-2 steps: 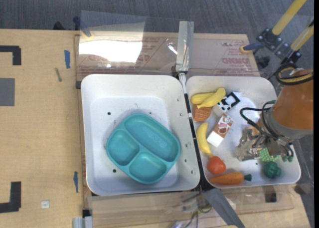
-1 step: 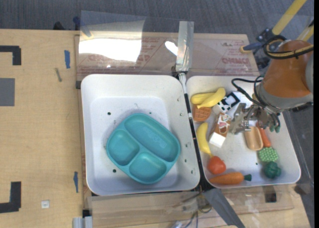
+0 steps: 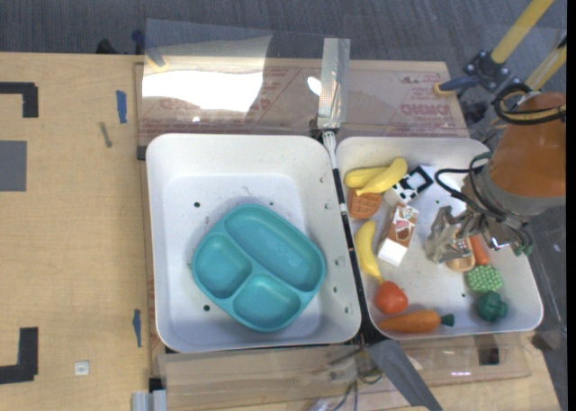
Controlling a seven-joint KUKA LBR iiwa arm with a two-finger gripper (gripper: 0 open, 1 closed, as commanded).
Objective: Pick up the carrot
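Right bin [image 3: 531,306] holding carrot [image 3: 414,320], left bin [image 3: 162,247] holding teal tray [image 3: 259,265], claw [image 3: 447,236] state unclear

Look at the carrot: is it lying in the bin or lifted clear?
Lying in the bin. The carrot rests flat on the right bin floor near its front wall, beside the tomato, apart from the gripper.

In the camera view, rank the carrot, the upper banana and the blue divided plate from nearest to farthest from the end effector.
1. Carrot, below-left of the end effector, at the right bin's front edge.
2. Upper banana, up-left, right bin.
3. Blue divided plate, left bin.
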